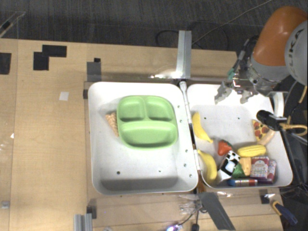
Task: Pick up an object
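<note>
My gripper (234, 96) hangs over the far end of the right bin (219, 110), open, its two grey fingers spread with nothing between them. Below and left of it a yellow banana (201, 127) lies by the bin's left wall. A second banana (208, 164) lies nearer the front. Along the front sit a red toy vegetable (224, 147), a black-and-white object (231, 161), a yellow piece (251, 151), a pink box (263, 168) and a blue-and-red marker (243, 182). A pizza slice (262, 130) lies at the right wall.
The left bin (103, 167) holds a green divided plate (146, 121) with a tan waffle-like piece (111, 123) at its left edge. A metal post (184, 54) rises behind the wall between the bins. Bare white floor lies under the gripper.
</note>
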Motion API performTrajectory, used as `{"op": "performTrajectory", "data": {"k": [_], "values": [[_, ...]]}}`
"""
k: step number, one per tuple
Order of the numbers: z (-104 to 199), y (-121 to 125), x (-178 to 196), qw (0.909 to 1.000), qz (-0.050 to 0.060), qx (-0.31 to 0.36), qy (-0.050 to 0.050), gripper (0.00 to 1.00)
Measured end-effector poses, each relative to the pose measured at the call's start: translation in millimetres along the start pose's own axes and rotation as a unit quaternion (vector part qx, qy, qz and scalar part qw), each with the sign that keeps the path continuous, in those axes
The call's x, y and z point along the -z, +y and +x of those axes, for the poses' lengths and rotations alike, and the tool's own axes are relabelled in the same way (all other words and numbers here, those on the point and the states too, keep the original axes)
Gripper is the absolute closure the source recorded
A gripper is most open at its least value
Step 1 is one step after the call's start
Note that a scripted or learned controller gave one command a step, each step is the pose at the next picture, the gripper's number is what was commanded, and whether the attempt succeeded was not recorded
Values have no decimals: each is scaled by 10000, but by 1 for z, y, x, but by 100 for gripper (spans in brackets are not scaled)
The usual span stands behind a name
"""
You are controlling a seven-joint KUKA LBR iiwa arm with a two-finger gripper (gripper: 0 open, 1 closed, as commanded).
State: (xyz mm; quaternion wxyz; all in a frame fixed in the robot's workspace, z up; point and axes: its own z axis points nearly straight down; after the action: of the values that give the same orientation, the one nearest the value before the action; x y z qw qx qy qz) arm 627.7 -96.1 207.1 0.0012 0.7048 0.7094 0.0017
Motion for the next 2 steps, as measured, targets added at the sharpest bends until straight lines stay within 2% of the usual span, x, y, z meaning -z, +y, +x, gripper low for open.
{"op": "performTrajectory", "data": {"k": [1, 2], "values": [[46, 43, -21, 9964, -8, -845, 0, 0], [64, 29, 43, 9686, -6, -2488, 0, 0]]}}
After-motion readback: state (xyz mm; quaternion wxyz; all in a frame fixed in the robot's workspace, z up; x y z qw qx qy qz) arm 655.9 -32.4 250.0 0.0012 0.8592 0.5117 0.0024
